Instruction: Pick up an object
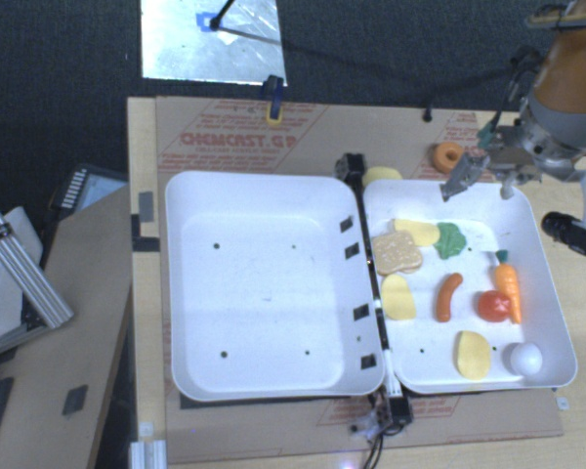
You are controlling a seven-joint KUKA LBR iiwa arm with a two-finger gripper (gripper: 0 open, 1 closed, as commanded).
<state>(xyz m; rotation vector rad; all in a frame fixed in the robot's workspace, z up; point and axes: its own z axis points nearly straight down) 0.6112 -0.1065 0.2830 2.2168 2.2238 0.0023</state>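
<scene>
My gripper (482, 185) hangs over the back edge of the right bin (557, 306), open, with nothing between its fingers. Below it in that bin lie a green broccoli piece (450, 239), a toast slice (397, 253), a yellow piece (417, 232), an orange sausage (448, 297), a carrot (508, 287), a red tomato (492, 307), a white egg (523, 359) and two more yellow pieces (398, 298) (474, 354). The broccoli is the nearest item to the fingertips, a little toward the front.
The left bin (190, 189) lies beside the right one, joined at a black-clipped seam. An orange donut (446, 156) and a yellow item (382, 175) rest on the cardboard behind the right bin. A black fixture (570, 233) sits at the right.
</scene>
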